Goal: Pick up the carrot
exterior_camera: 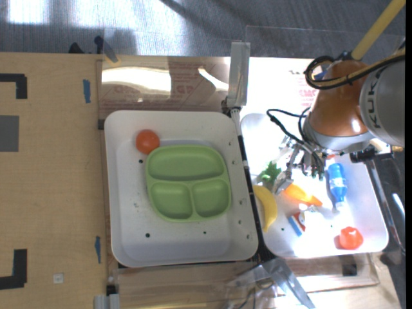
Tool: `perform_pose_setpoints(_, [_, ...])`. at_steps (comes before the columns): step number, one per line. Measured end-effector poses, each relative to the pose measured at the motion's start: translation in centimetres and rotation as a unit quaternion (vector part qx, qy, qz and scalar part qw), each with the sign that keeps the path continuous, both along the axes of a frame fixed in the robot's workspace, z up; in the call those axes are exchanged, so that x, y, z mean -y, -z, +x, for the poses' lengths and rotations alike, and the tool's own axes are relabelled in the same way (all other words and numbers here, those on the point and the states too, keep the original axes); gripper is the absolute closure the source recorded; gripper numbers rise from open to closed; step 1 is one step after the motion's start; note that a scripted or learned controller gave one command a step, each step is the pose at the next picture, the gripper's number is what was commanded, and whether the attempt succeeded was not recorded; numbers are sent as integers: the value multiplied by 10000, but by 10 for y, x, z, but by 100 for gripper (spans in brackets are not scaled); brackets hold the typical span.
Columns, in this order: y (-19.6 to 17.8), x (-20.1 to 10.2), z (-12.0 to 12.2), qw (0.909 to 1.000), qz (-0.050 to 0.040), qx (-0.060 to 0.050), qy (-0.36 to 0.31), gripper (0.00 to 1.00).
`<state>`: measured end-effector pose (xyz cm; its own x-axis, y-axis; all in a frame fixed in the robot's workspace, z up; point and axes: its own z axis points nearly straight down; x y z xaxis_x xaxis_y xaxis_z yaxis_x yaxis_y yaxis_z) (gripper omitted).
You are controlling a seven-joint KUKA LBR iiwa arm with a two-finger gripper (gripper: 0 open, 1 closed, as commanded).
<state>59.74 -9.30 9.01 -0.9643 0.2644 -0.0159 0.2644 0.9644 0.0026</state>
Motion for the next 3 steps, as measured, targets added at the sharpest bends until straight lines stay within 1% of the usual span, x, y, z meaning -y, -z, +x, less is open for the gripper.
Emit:
perform_pose_setpoints(1, [0,10,-16,9995,17,-15,323,0])
perform_pose_setpoints(2, [0,18,-46,9887,30,-8,1496,0])
perform_pose_setpoints(3, [-13,18,-42,9889,25,48,1488,100])
